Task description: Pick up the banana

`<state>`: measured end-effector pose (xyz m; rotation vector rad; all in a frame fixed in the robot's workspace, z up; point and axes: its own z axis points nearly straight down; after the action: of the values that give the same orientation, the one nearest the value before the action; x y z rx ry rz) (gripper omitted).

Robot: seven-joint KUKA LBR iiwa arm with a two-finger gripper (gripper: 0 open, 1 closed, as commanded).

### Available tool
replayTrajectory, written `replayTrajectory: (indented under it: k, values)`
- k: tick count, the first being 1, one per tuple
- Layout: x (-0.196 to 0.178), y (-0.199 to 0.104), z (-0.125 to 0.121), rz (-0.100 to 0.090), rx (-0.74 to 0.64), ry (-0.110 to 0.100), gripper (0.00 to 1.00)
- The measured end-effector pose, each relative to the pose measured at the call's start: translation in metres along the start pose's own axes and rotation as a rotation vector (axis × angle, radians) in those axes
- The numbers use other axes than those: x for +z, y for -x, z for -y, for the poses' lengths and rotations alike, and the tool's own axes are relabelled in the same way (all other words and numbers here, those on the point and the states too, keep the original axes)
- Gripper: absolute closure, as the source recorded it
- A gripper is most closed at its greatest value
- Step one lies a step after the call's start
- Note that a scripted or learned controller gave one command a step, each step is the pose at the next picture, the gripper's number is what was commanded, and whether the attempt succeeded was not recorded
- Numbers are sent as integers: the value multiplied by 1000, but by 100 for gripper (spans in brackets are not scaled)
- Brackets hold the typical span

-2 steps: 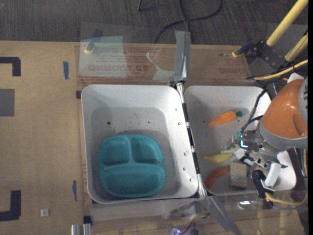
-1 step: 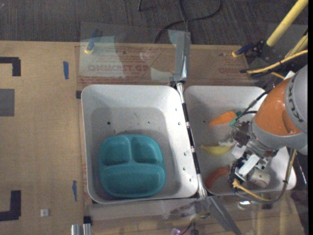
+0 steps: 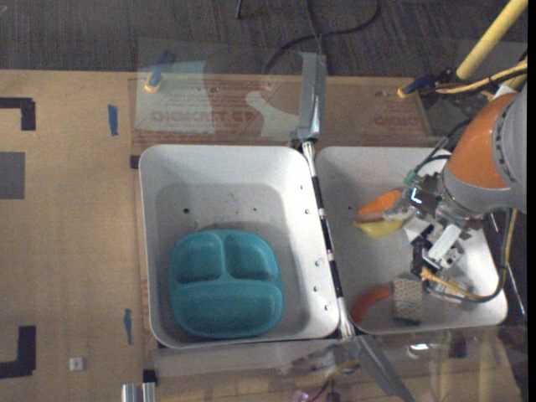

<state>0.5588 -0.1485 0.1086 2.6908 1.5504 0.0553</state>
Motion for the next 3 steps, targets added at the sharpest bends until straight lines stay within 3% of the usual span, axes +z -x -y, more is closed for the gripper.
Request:
replayTrajectory:
  k: [1, 2, 3]
  values:
    - [-77, -48, 43, 12, -63, -50, 0]
    - [-27, -23, -18, 12, -92, -50, 0]
    - [-5, 1, 49, 2, -3, -7, 0]
